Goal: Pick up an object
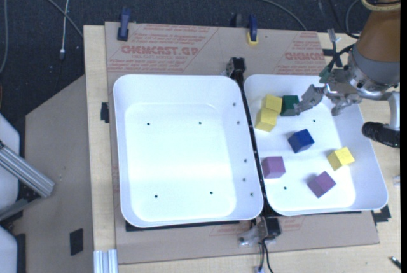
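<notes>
Over the right bin: the claw (316, 102) hangs at the end of the grey and orange arm (380, 36), which comes in from the right.
Claw: one finger points left and down at the green block (290, 104) and looks to touch its right side. I cannot tell if the fingers are apart or together, and no block sits between them.
Right bin (375, 192): it holds seven blocks.
Green block: at the far left of the right bin, just beside a yellow block (273, 103).
Yellow blocks: that one and a second (266, 119) sit touching, near the left wall of the bin. A third yellow block (341, 158) sits well apart on the right.
Blue block (301, 140): in the middle of the right bin.
Purple blocks: one (273, 167) on the near left, one (322, 183) on the near right.
Left bin (184, 90): white and shallow, right beside the other bin.
Table (102, 157): a brown board with red writing lies under both bins, held by two blue clamps (124, 23) at the far edge.
</notes>
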Robot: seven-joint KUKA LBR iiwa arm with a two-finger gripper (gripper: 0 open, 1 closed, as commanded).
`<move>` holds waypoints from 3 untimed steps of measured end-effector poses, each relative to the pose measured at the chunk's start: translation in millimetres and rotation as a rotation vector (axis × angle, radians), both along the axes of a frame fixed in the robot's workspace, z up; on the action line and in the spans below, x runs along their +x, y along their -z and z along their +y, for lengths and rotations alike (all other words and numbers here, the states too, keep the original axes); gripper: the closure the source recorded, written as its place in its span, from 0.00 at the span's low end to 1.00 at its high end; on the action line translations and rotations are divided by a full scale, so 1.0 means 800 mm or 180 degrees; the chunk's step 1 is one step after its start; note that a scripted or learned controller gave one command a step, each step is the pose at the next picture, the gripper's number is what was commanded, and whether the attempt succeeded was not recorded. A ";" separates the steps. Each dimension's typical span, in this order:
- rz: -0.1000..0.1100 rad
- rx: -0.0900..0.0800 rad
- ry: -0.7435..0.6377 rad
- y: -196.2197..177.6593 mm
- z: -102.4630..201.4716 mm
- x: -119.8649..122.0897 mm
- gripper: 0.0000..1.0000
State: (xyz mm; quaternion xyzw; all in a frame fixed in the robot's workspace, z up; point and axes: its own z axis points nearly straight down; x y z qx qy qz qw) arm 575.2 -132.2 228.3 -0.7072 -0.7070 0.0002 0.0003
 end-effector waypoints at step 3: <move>-0.0021 -0.0003 0.0001 0.155 0.020 0.092 0.00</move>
